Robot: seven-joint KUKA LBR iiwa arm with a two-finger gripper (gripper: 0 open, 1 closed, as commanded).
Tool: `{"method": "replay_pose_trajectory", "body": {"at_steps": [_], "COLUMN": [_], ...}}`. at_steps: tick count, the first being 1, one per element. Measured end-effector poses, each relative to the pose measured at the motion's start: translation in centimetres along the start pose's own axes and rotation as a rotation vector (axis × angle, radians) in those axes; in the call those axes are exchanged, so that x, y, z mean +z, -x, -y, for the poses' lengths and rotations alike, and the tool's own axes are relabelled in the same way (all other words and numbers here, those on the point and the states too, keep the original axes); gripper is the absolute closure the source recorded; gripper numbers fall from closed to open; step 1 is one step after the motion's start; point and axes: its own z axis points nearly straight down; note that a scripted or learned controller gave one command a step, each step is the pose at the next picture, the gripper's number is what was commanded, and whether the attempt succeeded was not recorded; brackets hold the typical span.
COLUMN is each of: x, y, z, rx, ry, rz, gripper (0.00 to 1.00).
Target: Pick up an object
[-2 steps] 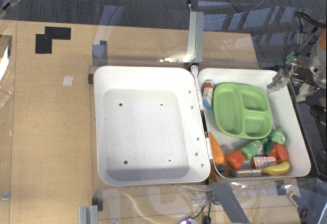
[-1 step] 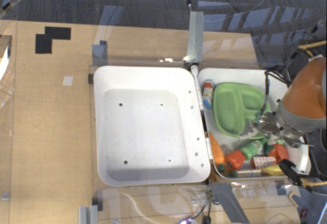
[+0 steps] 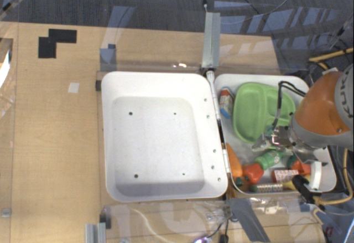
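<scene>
Two white bins side by side on the bench point(image 3: 50, 142). Left bin point(image 3: 155, 136) shows its bare white floor. All loose things lie in the right bin point(image 3: 326, 181), which the arm partly covers.

The arm point(image 3: 326, 112), with its orange band uppermost, reaches in from the view's right and hangs over the right bin's middle. The jaws sit at its tip, low over the clutter, at the near right edge of the green bowl point(image 3: 251, 112). Metal parts are crowded together there; cannot tell how far the jaws stand open, or whether anything sits between them.

Things nearest the jaws:
- Green bowl: fills the bin's far half, its rim just under and beside the jaws on the view's left.
- Small green piece point(image 3: 269, 159): just nearer the camera than the jaws, close below them; contact not clear.
- Red piece point(image 3: 254, 172): beside the green piece, toward the near wall.
- Orange piece point(image 3: 235, 165): against the bin's left wall, apart from the jaws.
- Red-and-white packet point(image 3: 285, 174): near wall, under the wrist.
- Small bottle point(image 3: 225, 102): far left corner, well apart from the jaws, left of the bowl.
</scene>
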Motion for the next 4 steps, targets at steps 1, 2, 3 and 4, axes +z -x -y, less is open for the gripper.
{"method": "replay_pose_trajectory", "body": {"at_steps": [1,2,3,4], "x": [0.0,-0.9,-2.5,-3.9], "y": [0.0,0.2,0.9,-3.9], "z": [-0.2,-0.2,0.4,-0.7], "rx": [-0.258,-0.256,-0.364,-0.429], "ry": [-0.002,-0.003,-0.024,-0.04], "rz": [0.001,0.004,-0.014,-0.019], "gripper": [0.0,1.0,1.0,1.0]}}
